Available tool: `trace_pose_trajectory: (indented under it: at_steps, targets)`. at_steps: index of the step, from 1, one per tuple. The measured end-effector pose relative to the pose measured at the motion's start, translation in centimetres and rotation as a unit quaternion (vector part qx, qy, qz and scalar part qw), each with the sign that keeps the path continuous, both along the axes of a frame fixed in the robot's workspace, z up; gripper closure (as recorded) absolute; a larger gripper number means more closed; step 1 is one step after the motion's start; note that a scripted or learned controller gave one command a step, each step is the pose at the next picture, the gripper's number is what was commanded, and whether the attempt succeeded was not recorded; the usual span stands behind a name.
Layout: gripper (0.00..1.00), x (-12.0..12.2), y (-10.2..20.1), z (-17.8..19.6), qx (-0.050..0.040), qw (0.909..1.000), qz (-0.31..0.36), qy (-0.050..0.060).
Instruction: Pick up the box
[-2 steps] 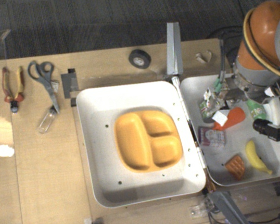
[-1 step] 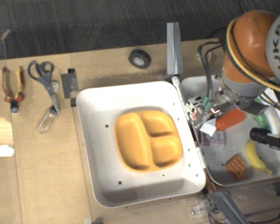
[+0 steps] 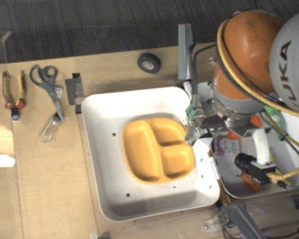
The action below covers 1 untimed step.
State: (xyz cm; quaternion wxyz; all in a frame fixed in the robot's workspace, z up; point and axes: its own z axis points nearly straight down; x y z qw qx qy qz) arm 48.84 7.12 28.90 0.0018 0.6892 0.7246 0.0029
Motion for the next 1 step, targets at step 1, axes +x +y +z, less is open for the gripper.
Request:
trace_pose_trajectory:
  at_steps: [1]
  targets:
    - [1.0, -0.08, 4.25, 1.32, -0.0001, 0.9924, -0.123, 0.002]
